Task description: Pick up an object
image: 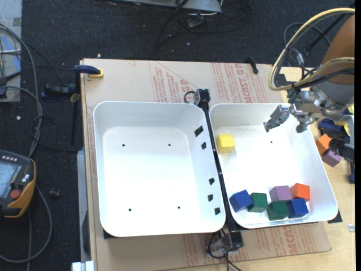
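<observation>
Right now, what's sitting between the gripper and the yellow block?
Nothing: in the camera view, only bare white floor of the right bin separates the gripper from the yellow block.

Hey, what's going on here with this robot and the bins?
A robot arm is reaching in from the right to pick up an object. Its gripper hovers open over the far side of the right bin, holding nothing. A yellow block sits alone near the divider, and a cluster of blocks, blue, green, purple and orange, lies at the bin's near edge.
</observation>
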You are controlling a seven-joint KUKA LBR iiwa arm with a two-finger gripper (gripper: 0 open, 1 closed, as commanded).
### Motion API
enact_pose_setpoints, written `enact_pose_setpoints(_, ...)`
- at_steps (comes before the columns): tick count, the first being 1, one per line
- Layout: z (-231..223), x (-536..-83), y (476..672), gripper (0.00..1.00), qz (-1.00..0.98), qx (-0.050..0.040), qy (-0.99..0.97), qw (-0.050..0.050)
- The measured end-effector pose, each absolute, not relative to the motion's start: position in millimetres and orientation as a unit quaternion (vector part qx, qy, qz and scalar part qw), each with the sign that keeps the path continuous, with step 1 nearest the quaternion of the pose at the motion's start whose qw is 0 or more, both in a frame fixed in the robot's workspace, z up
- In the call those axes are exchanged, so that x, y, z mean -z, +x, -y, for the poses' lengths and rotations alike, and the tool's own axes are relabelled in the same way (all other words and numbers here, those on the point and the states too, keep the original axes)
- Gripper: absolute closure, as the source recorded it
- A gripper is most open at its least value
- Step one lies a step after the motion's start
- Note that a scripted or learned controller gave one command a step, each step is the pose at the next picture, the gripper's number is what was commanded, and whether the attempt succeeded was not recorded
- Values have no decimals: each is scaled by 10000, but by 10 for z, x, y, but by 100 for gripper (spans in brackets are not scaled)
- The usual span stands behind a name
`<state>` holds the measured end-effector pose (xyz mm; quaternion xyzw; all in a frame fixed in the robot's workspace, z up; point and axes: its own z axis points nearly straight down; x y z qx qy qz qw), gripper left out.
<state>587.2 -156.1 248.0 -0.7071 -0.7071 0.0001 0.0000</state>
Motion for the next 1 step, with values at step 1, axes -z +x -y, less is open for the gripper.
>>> enact_pose_setpoints(1, 1481, -2594, 6233, 0, 7077, 4, -7065, -6)
